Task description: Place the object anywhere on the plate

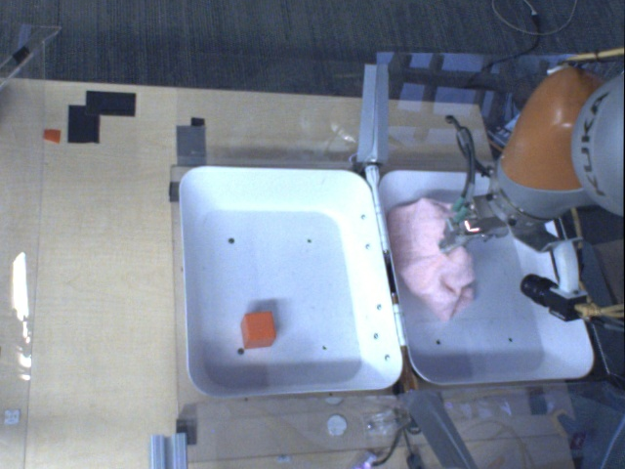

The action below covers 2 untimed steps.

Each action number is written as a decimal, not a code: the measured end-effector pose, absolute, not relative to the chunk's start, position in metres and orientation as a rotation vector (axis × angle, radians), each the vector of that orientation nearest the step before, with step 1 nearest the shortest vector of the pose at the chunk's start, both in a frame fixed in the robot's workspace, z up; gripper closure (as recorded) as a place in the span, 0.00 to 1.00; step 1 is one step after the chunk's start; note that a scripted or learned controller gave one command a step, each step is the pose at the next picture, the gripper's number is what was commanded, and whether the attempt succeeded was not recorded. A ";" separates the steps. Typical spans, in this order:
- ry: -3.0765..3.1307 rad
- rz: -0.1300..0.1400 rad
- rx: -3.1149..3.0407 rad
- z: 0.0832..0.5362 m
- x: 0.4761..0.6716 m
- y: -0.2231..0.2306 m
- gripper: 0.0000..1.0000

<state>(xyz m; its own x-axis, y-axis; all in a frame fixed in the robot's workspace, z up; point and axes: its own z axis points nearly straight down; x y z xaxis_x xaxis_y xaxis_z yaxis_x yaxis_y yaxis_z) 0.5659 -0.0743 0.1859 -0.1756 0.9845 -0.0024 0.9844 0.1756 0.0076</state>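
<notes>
A small orange-red block lies in the left white bin, toward its front left. A crumpled pink cloth lies in the right white bin, against its left side. My gripper hangs over the right bin, low at the cloth's upper right edge, and touches or nearly touches the fabric. The arm with its orange band reaches in from the right above it.
A metal divider rail runs between the two bins at the back. Black and orange markers lie on the wooden bench at the far left. A black fixture sticks in over the right bin's right side.
</notes>
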 end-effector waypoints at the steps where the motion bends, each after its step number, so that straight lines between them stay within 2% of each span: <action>1: 2.411 0.008 2.002 0.226 0.569 -0.073 1.00; 2: 2.763 0.008 1.475 0.237 0.571 -0.025 1.00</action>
<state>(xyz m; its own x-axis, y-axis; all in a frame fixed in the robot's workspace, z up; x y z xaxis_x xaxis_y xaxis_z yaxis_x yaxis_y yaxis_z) 0.5707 -0.0245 0.2369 -0.5562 0.8310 -0.0063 0.8310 0.5562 0.0088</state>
